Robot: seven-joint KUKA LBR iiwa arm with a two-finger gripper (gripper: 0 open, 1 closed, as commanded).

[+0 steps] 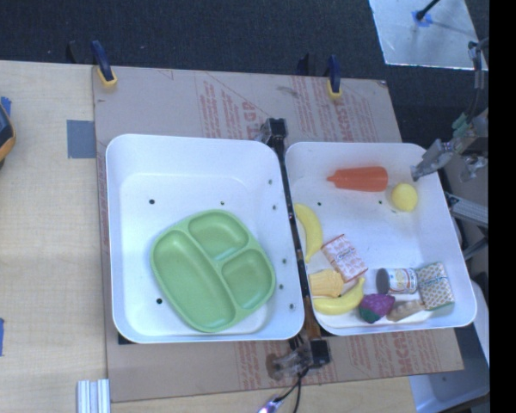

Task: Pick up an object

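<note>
Grey gripper (433, 158) pokes in at the right bin's (430, 231) far right rim, mostly cut off; open or closed, I cannot tell. Just beside it lie a lemon (403, 196) and a carrot (359, 178). Bananas (310, 229), a can (397, 280) and small packets crowd the near side. The left bin (133, 231) holds a green plate (212, 269).
</note>
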